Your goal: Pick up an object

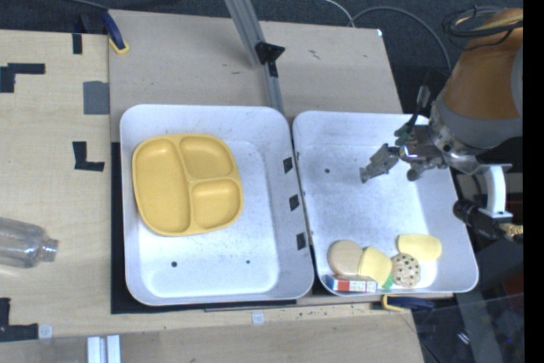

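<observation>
Right bin point(442, 263), near edge: a cluster of small items, among them a tan round piece point(344, 255), a yellow piece point(418, 246) and a speckled cookie-like disc point(407, 269), touching one another. Left bin point(144, 268): a yellow divided tray point(187, 183). Farther back, the gripper point(382, 164) is above the right bin's bare middle, holding nothing; whether its fingers are apart cannot be told. On the desk point(195, 55) at far left lies a clear bottle point(21, 242).

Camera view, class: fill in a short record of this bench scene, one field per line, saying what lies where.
left bin: yellow divided plate, near its upper left
right bin: small food-like pieces clustered at the near edge
gripper: above the right bin's middle, apart from the pieces
bench, left side: clear bottle lying down
</observation>
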Controlling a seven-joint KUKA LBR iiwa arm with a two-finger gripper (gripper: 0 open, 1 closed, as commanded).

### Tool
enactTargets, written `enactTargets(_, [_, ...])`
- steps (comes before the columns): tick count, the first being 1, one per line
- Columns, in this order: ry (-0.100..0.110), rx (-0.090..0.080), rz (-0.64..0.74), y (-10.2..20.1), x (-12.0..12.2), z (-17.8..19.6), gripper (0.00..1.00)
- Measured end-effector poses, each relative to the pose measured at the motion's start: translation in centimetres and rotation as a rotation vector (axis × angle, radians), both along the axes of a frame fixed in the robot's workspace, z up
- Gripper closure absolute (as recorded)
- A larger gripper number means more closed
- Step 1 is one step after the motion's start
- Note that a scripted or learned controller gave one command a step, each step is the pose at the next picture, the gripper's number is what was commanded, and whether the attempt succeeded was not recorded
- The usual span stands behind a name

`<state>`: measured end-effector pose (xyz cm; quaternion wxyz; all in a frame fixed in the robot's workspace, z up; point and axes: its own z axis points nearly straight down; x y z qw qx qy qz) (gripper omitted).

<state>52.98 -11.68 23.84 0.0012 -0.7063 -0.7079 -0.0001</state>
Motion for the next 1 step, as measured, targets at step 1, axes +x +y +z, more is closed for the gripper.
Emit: enactTargets(1, [0.01, 0.0, -0.002, 2.28, -3.58, -14.27, 0.0])
